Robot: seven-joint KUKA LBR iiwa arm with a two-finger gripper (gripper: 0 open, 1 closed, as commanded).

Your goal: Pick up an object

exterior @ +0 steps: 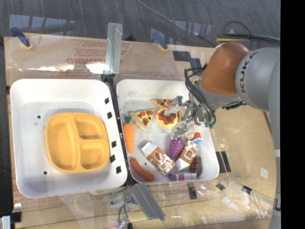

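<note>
My gripper (185, 112) hangs low over the right bin (125, 90), at its upper right part. It sits just right of a round red and yellow pizza piece (166, 119) and above a purple grape bunch (176, 147). Two pizza slices (142, 118) (161, 102) lie to its left. An orange carrot (128, 136) lies by the bin's left wall. A brown sausage (142, 170), a small carton (158, 159), an orange and white carton (189, 153) and a chocolate bar (196, 165) lie along the front. Part of the toys under the wrist is hidden.
The left bin (19, 94) holds a yellow divided tray (76, 141). A black divider with clips (114, 128) runs between the bins. The arm's orange band (224, 75) and grey link (259, 78) reach in from the right above the right bin's far corner.
</note>
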